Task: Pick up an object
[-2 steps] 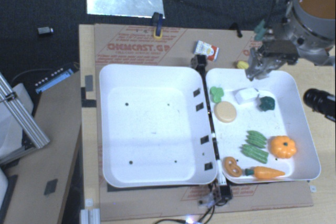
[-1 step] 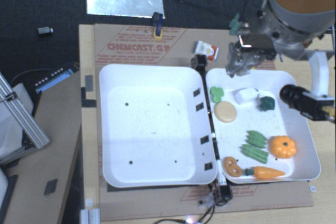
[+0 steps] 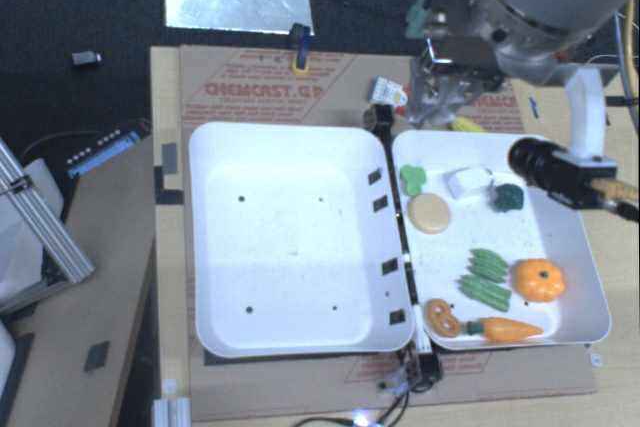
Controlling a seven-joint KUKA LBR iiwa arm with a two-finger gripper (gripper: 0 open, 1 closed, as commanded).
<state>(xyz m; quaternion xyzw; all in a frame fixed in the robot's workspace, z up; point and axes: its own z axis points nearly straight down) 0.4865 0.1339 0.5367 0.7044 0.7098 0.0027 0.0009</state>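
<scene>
The right bin (image 3: pixel 585 245) holds several toy foods: a small green piece (image 3: pixel 413 179), a white block (image 3: pixel 468 182), a dark green broccoli (image 3: pixel 508 198), a beige round disc (image 3: pixel 430 213), two green bean pods (image 3: pixel 488 265), an orange pumpkin (image 3: pixel 538 280), a pretzel (image 3: pixel 442 317) and a carrot (image 3: pixel 505 328). A yellow item (image 3: pixel 467 125) lies at the bin's far rim. My gripper (image 3: pixel 441 98) hangs over that far rim, up and left of the white block, apart from the foods lower in the bin.
The left bin (image 3: pixel 290 245) sits beside the right one, joined by a black-clipped divider (image 3: pixel 400 235). A black cylinder (image 3: pixel 545 165) on a white bracket juts over the right bin's far right. A yellow and blue clamp (image 3: pixel 300 50) stands behind the left bin.
</scene>
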